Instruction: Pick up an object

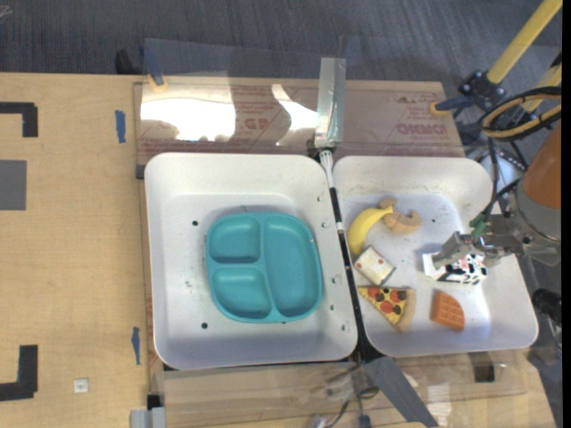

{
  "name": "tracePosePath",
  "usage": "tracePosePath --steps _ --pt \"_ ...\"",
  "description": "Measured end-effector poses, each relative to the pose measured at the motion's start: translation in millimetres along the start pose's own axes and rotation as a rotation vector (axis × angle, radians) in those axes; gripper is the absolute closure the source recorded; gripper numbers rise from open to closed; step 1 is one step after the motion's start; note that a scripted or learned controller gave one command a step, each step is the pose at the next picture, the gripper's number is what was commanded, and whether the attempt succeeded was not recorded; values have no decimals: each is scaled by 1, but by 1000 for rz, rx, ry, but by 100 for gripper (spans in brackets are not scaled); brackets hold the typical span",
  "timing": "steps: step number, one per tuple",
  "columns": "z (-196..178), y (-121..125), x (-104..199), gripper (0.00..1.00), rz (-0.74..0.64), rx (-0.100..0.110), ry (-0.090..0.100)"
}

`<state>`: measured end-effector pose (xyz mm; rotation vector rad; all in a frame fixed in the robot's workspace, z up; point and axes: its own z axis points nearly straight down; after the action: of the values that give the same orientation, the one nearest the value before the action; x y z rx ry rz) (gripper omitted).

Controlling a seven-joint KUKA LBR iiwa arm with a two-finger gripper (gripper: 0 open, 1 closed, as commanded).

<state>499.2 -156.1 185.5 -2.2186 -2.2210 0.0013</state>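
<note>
I see open floor along the right bin (464,172) back wall. Banana (364,227), pizza slice (390,303) and waffle (448,311) crowd its front.

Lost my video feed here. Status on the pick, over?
Gripper low in right bin, over black-and-white toy; grip unconfirmed. Banana, pizza slice, orange wedge lie loose. Path unobstructed.

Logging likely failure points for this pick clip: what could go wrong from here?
1. The gripper sits over a black-and-white item by the right bin's right wall; a tilted or wall-side grasp could slip.
2. The waffle lies just below it and could get nudged.
3. The pizza slice touches the cake piece, beside the banana; picking one there may drag another.
</note>
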Motion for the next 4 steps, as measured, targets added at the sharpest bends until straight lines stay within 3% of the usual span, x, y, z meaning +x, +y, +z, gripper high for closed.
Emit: tracePosePath --steps 1,2,3,4 --pt "-95 23 -18 0 94 -11 -3" --pt "3 53 35 0 337 6 1" --pt "39 126 46 0 274 1 -1" --pt "-103 128 6 0 193 -19 -4"
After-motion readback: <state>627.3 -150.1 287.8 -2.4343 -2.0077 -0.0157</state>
